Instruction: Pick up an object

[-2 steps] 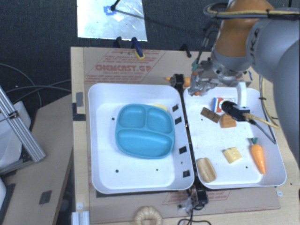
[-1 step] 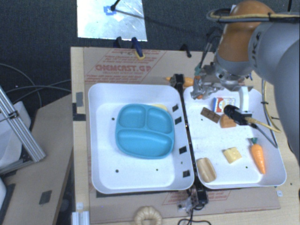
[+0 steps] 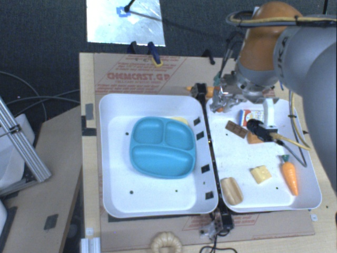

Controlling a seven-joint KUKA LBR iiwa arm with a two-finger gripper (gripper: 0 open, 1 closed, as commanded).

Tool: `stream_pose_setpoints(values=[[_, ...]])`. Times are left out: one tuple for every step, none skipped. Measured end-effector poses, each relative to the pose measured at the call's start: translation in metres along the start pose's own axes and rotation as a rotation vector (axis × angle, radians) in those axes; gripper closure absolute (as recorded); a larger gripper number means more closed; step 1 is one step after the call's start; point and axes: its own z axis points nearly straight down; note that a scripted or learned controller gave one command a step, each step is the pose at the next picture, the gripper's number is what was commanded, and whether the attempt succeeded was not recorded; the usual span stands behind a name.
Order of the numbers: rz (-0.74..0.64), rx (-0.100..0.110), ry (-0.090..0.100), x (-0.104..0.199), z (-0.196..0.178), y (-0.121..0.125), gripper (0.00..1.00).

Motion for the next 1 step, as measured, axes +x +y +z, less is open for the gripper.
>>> stream_pose_setpoints(values=[[-0.001, -0.002, 0.001, 0.0060, -0.0125, 0.0099, 1.00]])
